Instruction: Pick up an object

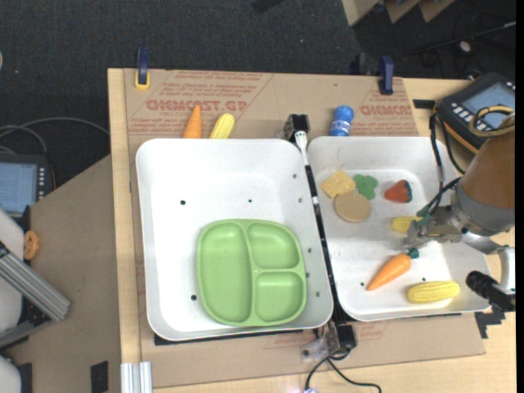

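The carrot (390, 272) in the right bin (360, 297) looks like the likeliest pick, since it lies just below and left of the gripper (423, 229), apart from it. Whether the gripper is released or clenched I cannot tell. A small yellow piece (401, 224) sits just left of the gripper, and the corn cob (433, 291) lies right of the carrot. The toys are loosely scattered, probably to leave grasping room. Far left of the carrot, a green divided plate (250, 270) fills the left bin (164, 219).
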